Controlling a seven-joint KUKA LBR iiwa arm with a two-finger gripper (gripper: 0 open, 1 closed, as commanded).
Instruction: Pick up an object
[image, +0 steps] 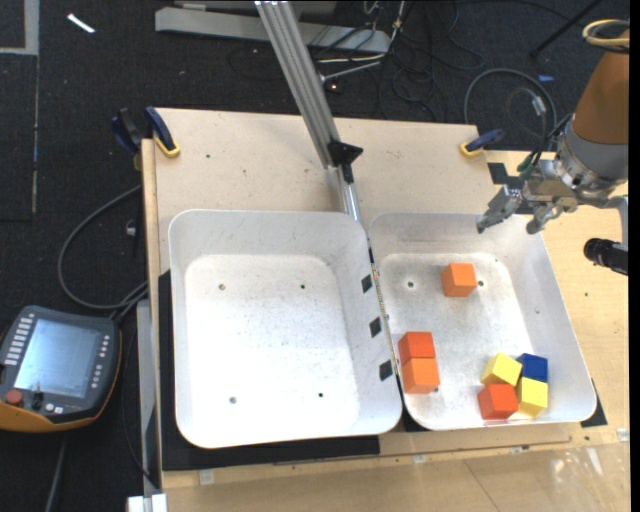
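Bench (250, 160): right bin (560, 330) holds blocks (515, 385); gripper (512, 216) spread above rim

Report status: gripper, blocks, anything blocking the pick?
Gripper open, holding nothing, above right bin's far edge. Nearest target: lone orange block, untouched, free on all sides. Other blocks clustered near front: orange pair, yellow-blue-red group. Path clear.

surface (250, 160): pale board, carries both bins
clamps (160, 133): blue-yellow, at back corners
pendant (55, 365): grey-orange, on floor at left
pole (305, 85): metal, slanting between bins
cables (90, 250): on dark floor
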